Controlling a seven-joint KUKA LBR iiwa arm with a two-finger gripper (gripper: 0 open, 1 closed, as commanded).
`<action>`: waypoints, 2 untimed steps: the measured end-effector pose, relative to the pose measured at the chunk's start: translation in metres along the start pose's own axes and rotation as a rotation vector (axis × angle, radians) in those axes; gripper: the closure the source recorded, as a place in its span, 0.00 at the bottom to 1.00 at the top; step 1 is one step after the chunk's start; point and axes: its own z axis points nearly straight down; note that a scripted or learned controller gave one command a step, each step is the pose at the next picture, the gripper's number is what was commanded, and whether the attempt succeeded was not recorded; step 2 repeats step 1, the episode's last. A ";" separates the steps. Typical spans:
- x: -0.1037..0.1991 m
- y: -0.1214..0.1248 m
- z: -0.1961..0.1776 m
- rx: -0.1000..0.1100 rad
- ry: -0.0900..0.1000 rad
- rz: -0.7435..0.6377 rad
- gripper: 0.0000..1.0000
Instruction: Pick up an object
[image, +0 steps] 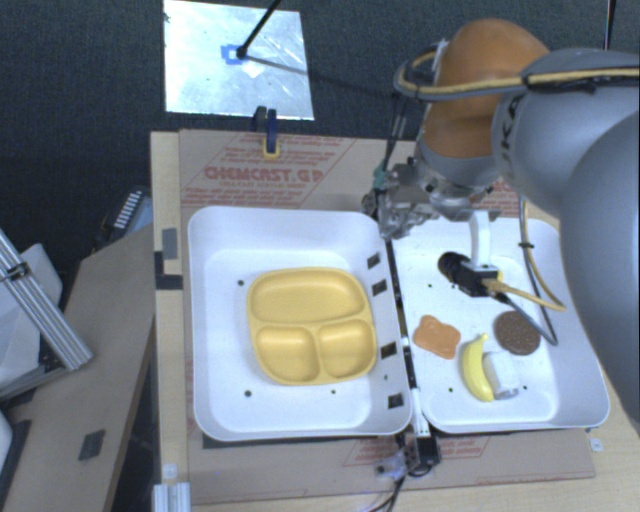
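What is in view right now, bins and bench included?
Left bin: 1, white, left side of bench.
Right bin: 1, white, beside the left bin.
Divided plate: 1, yellow, middle of left bin.
Banana: 1, yellow, front of right bin.
Round disc: 1, brown, right bin, right of banana.
Flat piece: 1, orange, right bin, left of banana.
Cardboard sheet: 1, tan, red print, under both bins.
Clamp: 1, dark and yellow, cardboard's rear edge.
Arm: 1, grey, orange band, from the right.
Gripper: 1, dark, above the bins' rear junction.
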 end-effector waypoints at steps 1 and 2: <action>0.052 0.014 0.001 -0.003 0.000 0.001 1.00; 0.052 0.014 0.001 -0.003 0.000 0.001 1.00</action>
